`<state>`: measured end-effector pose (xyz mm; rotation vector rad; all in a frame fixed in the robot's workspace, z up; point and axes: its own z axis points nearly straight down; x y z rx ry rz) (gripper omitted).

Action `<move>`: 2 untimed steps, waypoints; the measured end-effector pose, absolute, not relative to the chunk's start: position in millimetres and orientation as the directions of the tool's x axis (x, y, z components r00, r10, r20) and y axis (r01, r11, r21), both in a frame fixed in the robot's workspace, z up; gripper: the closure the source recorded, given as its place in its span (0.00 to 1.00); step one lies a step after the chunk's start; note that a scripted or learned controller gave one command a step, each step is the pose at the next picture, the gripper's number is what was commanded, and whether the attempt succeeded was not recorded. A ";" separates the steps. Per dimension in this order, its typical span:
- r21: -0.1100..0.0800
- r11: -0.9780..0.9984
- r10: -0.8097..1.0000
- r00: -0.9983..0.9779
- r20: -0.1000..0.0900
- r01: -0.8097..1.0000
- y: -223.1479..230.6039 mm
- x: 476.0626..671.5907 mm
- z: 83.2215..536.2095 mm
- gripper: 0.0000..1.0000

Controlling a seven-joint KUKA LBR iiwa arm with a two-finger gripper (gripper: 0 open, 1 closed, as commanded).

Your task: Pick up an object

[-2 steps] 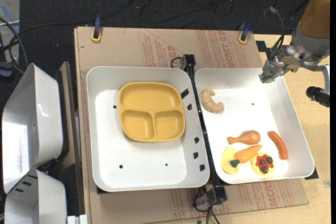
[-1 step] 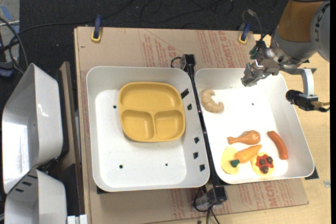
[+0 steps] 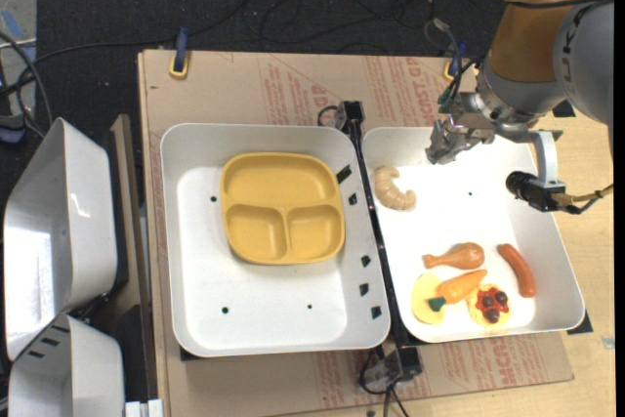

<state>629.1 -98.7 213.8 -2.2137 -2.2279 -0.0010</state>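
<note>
**Croissant toy nearest the tool**

Gripper [image 3: 445, 147] hangs right of centre, above the right bin [image 3: 562, 283]; its grip can't be read. Just lower-left lies the croissant [image 3: 394, 189], probably light, rigid, slick plastic; pinch across its narrow middle.

arm [image 3: 586, 44]: grey shell | orange band, yellow cable looped above | hand [image 3: 444, 146]: grey metal

Red printed lettering runs across the brown board [image 3: 293, 88] under the bins, too faint to read.
</note>
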 end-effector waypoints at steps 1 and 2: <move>-0.003 0.008 1.000 -0.008 0.002 1.000 -43.6 621.8 206.0 1.00; -0.002 0.008 1.000 -0.008 0.002 1.000 1.8 609.6 213.2 1.00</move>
